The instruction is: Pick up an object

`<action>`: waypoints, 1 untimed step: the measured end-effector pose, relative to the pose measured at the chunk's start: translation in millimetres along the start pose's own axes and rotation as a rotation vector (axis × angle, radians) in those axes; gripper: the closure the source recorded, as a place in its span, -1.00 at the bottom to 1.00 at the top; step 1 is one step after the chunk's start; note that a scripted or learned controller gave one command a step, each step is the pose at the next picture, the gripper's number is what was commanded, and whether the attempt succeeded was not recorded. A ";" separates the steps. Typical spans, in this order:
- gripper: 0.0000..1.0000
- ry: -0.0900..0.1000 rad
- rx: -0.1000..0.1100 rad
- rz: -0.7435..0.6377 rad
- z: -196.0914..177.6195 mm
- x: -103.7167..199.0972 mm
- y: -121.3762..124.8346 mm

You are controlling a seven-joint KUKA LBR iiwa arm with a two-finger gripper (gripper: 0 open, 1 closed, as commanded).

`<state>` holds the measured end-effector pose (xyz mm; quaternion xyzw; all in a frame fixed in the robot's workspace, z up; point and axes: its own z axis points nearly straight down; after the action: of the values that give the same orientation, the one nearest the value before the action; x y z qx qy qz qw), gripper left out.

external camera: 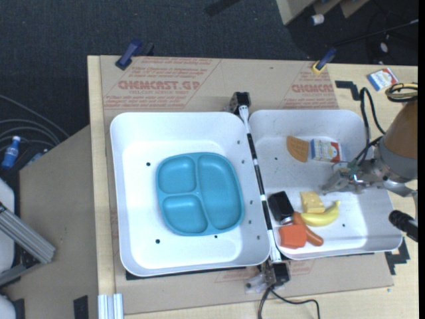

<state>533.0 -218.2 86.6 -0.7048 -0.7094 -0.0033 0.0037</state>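
The right bin (312,121) holds several objects. A tan piece with a white and blue label (315,149) lies near the bin's back. A yellow block (311,201) and a banana (323,217) sit toward the front, with a black block (280,206) to their left. An orange and red piece (299,235) lies at the front edge. My gripper (340,180) reaches in from the right, low over the bin floor. It sits just right of and behind the yellow block, between that block and the labelled piece. I see nothing held in it.
A blue divided plate (199,193) lies in the middle of the left bin (133,231). The bins meet at a raised divider (255,171). Cables (368,118) hang at the right bin's far corner, beside the arm (402,151).
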 end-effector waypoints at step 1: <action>-1.00 -0.009 -0.001 0.005 2.1 42.1 60.6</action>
<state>593.3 -175.6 84.9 -0.7067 -0.7076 -0.0006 -0.0001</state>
